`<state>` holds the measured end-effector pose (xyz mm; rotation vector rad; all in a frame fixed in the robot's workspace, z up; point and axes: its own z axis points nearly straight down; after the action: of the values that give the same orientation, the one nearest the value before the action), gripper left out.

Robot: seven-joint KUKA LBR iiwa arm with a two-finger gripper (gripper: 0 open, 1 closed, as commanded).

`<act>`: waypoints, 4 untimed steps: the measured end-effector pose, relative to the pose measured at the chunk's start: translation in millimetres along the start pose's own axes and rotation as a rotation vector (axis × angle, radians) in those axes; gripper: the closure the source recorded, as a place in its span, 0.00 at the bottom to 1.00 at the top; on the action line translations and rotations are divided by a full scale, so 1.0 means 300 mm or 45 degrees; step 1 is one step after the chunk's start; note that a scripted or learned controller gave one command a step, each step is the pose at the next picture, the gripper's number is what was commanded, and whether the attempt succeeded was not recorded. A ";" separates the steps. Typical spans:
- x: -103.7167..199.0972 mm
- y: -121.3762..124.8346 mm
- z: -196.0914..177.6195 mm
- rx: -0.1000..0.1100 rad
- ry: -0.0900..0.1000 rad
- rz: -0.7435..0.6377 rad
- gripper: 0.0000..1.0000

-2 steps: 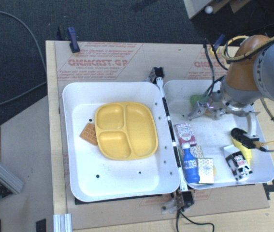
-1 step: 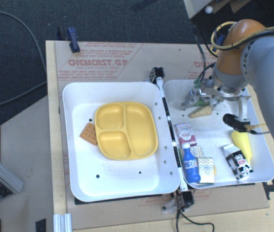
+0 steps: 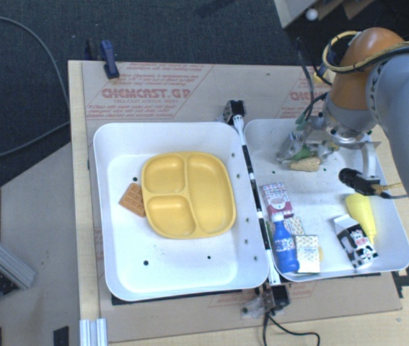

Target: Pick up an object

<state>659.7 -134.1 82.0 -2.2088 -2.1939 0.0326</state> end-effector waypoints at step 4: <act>-0.006 -0.012 -0.061 0.019 -0.004 0.000 0.00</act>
<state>656.7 -136.2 100.4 -2.2022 -2.1880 0.0527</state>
